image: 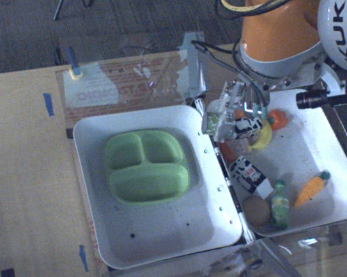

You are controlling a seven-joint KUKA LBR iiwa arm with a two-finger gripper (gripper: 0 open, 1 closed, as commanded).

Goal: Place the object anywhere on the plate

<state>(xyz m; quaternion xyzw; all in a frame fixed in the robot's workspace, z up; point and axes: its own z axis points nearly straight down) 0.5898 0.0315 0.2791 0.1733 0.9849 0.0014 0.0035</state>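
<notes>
A green divided plate (pixel 145 168) lies in the left bin (pixel 99 204), toward its back. My gripper (pixel 224 120) hangs over the back left corner of the right bin (pixel 341 155), close to the wall between the bins. Right beside it lie a yellow banana (pixel 262 138), a small black-and-white item (pixel 247 125) and an orange-red piece (pixel 278 119). A red object (pixel 227 151) sits just below the gripper. Whether anything is in the gripper is not clear from this angle.
Further forward in the right bin lie a cow-patterned carton (pixel 250 177), a brown round item (pixel 256 210), a green bottle (pixel 279 203) and an orange carrot (pixel 311 189). The arm's orange band (pixel 276 6) looms over that bin's back.
</notes>
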